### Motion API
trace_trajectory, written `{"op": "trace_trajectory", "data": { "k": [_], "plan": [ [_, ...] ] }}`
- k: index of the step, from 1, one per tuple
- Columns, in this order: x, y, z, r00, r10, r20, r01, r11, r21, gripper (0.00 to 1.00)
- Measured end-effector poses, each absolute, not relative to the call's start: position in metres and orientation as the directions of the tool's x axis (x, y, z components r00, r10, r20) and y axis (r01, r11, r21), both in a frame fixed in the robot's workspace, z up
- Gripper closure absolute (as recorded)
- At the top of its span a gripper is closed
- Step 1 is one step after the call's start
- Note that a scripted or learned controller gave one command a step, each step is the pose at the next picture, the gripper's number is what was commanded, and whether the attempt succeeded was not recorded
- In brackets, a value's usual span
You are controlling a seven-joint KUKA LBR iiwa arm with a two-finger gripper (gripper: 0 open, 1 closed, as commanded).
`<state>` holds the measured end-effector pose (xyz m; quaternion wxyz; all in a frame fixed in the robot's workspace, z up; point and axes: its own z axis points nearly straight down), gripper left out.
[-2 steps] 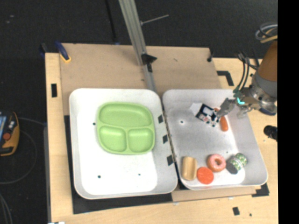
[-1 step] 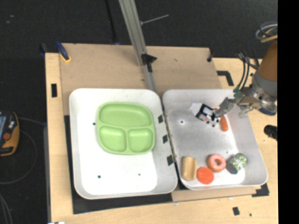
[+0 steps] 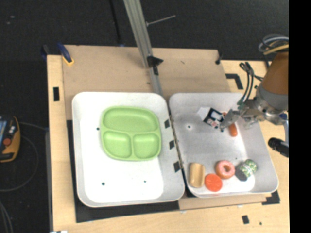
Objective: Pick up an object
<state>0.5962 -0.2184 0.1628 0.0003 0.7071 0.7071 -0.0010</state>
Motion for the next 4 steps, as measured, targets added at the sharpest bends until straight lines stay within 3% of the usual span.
{"op": "trace_trajectory", "data": {
  "k": [2, 3, 4],
  "plan": [
    [0.598, -0.218, 0.100, 0.002, 1.000, -0.002, 1.000, -0.002, 0.000, 0.00],
    [0.599, -0.219, 0.113, 0.002, 1.000, -0.004, 1.000, -0.002, 0.005, 1.00],
    [0.596, -0.225, 0.178, 0.004, 1.000, -0.004, 1.000, -0.004, 0.008, 1.00]
  ]
}}
